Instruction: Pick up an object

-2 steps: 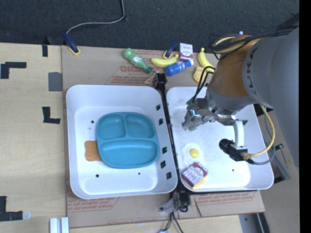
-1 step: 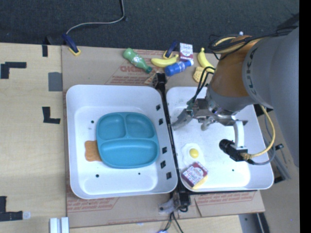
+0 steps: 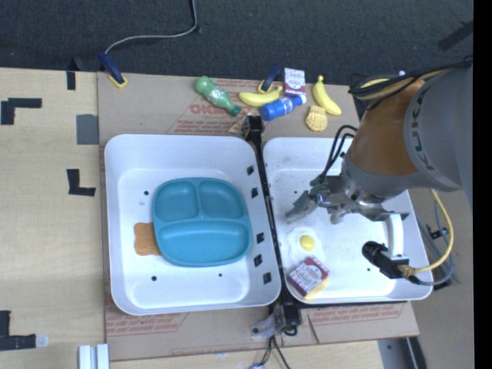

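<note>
Fried egg (image 3: 306, 242), white with a yellow yolk, flat on the floor of the right bin (image 3: 346, 148), just in front of the arm's tip. Beside it, toward the near rim, a dark red packet (image 3: 308, 274) lying flat, touching or nearly touching the egg's edge. Probably the approach step of the pick: nothing gripped yet, nothing lifted.

Jaws (image 3: 317, 203) spread apart and bare, one finger slanting down toward the bin divider, the other nearer the wrist, hanging just above and behind the egg. Next move likely calls for a short shift toward the egg or the packet, a drop straight down, then a close; thin, flat targets, so a low reach almost to the bin floor needed, with a real risk of sliding off.

Arm (image 3: 400, 141) entering from the right, orange band over the bin, wrist bent downward, cable looping along the right rim.

Left bin (image 3: 123, 156) holding a blue divided plate (image 3: 201, 221) over an orange piece (image 3: 144, 239). Toy bananas, a green bottle and other small items on the table behind the bins.
</note>
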`<state>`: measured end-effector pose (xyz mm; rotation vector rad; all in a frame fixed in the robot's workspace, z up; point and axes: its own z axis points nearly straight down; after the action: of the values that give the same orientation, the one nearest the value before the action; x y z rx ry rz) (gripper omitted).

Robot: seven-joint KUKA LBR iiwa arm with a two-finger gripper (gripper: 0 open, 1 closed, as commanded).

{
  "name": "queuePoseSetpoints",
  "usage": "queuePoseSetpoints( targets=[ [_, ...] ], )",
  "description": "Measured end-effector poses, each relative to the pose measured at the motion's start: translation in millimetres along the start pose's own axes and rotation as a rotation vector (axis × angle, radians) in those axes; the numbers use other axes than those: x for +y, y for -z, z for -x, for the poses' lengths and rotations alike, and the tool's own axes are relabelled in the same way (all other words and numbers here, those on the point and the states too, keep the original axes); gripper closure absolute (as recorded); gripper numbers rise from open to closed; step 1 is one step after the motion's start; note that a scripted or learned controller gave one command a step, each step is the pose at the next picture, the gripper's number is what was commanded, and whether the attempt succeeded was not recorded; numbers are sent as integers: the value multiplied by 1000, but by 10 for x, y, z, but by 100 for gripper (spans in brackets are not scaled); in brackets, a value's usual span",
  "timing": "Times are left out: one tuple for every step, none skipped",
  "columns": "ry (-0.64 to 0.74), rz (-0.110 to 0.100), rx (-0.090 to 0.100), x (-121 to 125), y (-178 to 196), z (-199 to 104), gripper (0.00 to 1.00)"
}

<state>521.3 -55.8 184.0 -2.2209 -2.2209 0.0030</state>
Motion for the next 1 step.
queuePoseSetpoints(
  targets=[
    [1, 0, 0, 455, -1, 137, 0]
  ],
)
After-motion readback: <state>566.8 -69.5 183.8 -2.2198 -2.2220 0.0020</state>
